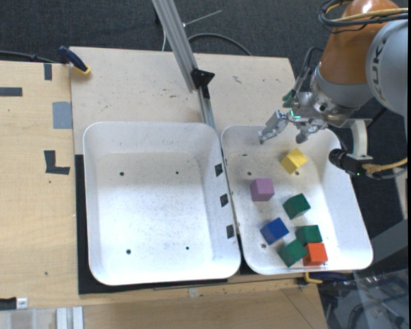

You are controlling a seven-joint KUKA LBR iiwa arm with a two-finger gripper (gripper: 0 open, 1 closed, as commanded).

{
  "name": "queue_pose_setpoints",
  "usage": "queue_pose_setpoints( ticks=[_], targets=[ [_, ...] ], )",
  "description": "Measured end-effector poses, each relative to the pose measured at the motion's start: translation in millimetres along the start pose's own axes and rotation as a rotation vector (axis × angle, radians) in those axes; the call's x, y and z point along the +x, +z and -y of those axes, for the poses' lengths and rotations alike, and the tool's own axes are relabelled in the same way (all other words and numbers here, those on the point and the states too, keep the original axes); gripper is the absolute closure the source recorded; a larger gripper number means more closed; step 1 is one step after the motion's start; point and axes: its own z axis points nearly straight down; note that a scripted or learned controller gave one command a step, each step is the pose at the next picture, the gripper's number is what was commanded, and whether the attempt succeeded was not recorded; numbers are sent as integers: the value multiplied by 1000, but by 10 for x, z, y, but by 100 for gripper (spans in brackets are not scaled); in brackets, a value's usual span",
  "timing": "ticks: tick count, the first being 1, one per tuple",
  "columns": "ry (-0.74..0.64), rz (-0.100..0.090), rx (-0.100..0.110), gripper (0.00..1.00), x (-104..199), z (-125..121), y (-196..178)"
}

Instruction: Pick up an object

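Note:
My gripper hangs over the far end of the right bin, open, with nothing between its fingers. A yellow block lies just below and to the right of it. Further down the bin sit a purple block, a green block, a blue block, two more green blocks and an orange block.
The left bin sits beside the right one, sharing a middle wall. A slanted metal rail runs from the top down to the bins' junction. The arm's orange band looms at upper right.

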Motion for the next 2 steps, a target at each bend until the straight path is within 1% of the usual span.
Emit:
queue_pose_setpoints(
  ticks=[1,2],
  targets=[
    [1,0,7,0,28,39,642],
    [1,0,8,0,5,93,1284]
  ],
)
